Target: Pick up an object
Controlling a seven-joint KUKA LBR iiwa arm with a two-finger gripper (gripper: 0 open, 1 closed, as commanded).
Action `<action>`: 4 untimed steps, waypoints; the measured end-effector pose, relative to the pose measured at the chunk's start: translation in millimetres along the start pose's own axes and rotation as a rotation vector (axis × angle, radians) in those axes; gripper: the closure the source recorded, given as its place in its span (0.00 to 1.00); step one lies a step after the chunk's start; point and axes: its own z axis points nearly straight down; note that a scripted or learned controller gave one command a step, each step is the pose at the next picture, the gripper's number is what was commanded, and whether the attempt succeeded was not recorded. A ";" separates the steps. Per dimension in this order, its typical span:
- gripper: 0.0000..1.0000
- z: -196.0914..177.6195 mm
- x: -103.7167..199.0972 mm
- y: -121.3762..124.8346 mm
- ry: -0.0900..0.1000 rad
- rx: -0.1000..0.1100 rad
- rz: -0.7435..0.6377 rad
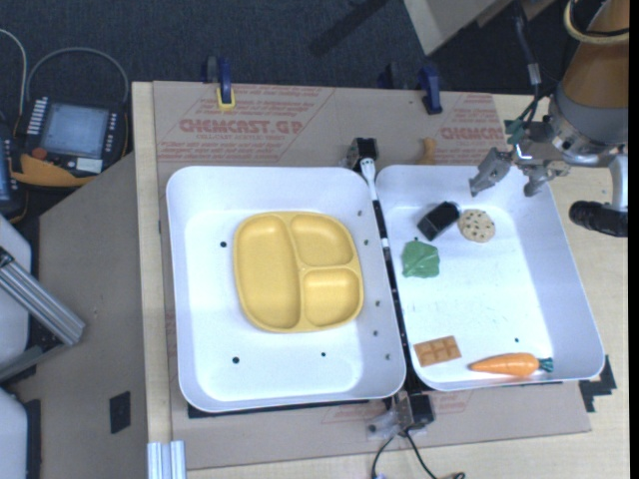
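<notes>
Two white bins sat side by side on the bench, the left bin [200, 267] holding a yellow divided plate [298, 269] near its middle. My claw [512, 175] hung over the far edge of the right bin [559, 297], fingers spread wide with nothing between them. Below it and toward the left lay a black block [437, 220], and just beside that a round cookie [477, 227]. A green leaf-shaped piece [420, 259] rested close to the wall between the bins, just in front of the black block. Well apart from these, near the front edge of the right bin, lay a tan cracker [436, 350] and an orange carrot [509, 365] with its green tip pointing right.
</notes>
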 end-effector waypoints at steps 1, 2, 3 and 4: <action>0.00 55.1 6.8 7.6 0.000 0.001 0.000; 0.00 102.0 16.1 11.2 0.000 -0.005 0.001; 1.00 85.6 16.6 14.4 -0.001 -0.018 -0.001; 1.00 36.7 21.1 23.5 -0.003 -0.012 0.000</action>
